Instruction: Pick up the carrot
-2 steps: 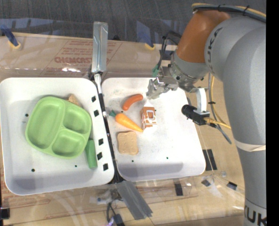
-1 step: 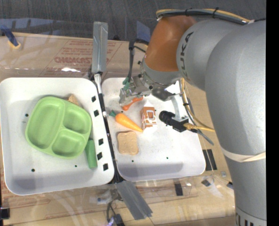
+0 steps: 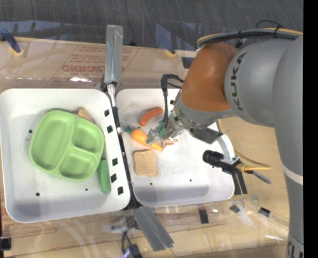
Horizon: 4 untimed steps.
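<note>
The carrot point(image 3: 141, 137) is small and orange, with a green top pointing left. It lies in the right bin point(image 3: 202, 190), near the bin's left wall. My gripper point(image 3: 159, 135) hangs from the grey arm with the orange band and is down at the carrot's right end, touching or just over it. The gripper's body hides part of that end.
An orange sausage-like piece point(image 3: 151, 115) lies just behind the carrot and a slice of bread point(image 3: 145, 163) just in front. The left bin point(image 3: 19, 198) holds a green divided plate point(image 3: 66, 144), a green vegetable point(image 3: 103, 175) and a tan item point(image 3: 84, 112).
</note>
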{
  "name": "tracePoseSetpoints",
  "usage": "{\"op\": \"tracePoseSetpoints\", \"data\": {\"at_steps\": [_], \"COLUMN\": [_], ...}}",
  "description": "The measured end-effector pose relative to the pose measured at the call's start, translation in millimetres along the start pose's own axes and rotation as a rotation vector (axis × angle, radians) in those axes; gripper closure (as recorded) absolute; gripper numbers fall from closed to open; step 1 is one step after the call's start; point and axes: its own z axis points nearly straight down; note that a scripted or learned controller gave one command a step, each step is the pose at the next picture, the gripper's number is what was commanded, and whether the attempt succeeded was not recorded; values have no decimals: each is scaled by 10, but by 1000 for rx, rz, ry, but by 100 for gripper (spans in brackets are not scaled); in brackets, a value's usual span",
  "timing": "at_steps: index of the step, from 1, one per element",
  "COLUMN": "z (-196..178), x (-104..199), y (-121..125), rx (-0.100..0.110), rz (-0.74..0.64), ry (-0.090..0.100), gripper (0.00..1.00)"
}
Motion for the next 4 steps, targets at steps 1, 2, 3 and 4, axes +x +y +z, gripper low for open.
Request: {"op": "tracePoseSetpoints", "data": {"at_steps": [1,2,3,4], "z": [941,853,-13,-320], "x": [-411,-420,80,188], "y": [-24,-25,426,404], "rx": [-13,-11,-3,-2], "rz": [-47,-49,110,420], "ry": [-6,-5,-2,-2], "gripper": [0,100,100,100]}}
